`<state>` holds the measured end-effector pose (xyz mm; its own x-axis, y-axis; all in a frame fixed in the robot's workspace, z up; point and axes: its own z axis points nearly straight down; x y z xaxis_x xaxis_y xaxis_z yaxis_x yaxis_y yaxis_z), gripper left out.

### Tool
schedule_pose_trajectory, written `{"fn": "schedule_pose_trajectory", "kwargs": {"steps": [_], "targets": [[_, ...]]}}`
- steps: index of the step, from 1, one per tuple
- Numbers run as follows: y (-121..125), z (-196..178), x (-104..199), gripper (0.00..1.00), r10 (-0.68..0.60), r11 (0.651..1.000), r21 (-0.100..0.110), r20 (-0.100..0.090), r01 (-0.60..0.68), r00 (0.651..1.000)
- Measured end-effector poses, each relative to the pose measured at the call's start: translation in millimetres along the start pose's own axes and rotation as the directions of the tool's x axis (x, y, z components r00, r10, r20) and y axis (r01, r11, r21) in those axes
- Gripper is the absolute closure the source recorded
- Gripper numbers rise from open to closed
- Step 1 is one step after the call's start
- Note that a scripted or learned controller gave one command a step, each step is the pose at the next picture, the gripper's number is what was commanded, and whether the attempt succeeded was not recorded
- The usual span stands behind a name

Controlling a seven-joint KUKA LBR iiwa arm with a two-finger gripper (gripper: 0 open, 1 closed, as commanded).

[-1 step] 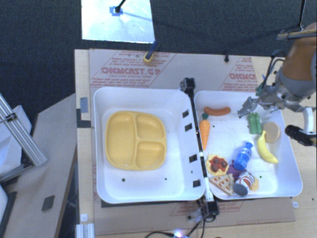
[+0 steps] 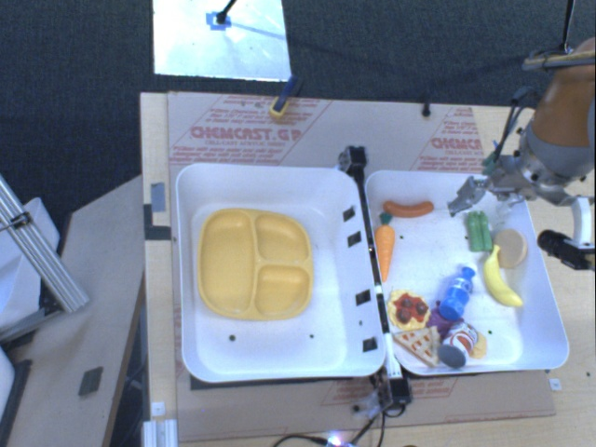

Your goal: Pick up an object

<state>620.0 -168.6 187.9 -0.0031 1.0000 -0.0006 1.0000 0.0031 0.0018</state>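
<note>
Nearest the lens, at the right bin's (image 2: 545, 357) front edge, a small heap of toy food is hard to sort out: one pizza slice (image 2: 418, 345), one small square pizza (image 2: 409, 307), a purple piece and a grey-and-red piece (image 2: 456, 347) overlap, and what the last two are cannot be told. One blue bottle (image 2: 456, 291) lies tilted just behind them, well below and left of the gripper (image 2: 468, 196). One banana (image 2: 501, 282) curves below the gripper, with one tan round piece (image 2: 510, 248) touching its upper end. One green vegetable (image 2: 479, 230), ribbed and upright in the view, lies directly under the gripper, just short of it. Left of the gripper lie one sausage (image 2: 408, 209) and, below that, one carrot (image 2: 385, 246) beside the bin's left wall. The gripper hangs over the bin's back right part with its grey fingers (image 2: 462, 198) pointing left; nothing shows between them, and how far apart they stand cannot be told. The arm (image 2: 562, 119) is cut off at the right edge. Far left, the other bin (image 2: 270, 366) holds one yellow three-compartment tray (image 2: 254, 264).
</note>
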Motion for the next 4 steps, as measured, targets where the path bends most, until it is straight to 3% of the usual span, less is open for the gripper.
{"fn": "schedule_pose_trajectory", "kwargs": {"steps": [2,3,4], "targets": [[-2.7,105.7,4.8,0.0,0.0,1.0,0.004,-0.001,0.0,1.0],[-0.4,91.6,4.3,1.0,-0.001,1.0,-0.003,0.001,0.001,1.0],[0.3,48.1,4.8,1.0,-0.001,1.0,-0.004,0.0,0.001,1.0]]}}
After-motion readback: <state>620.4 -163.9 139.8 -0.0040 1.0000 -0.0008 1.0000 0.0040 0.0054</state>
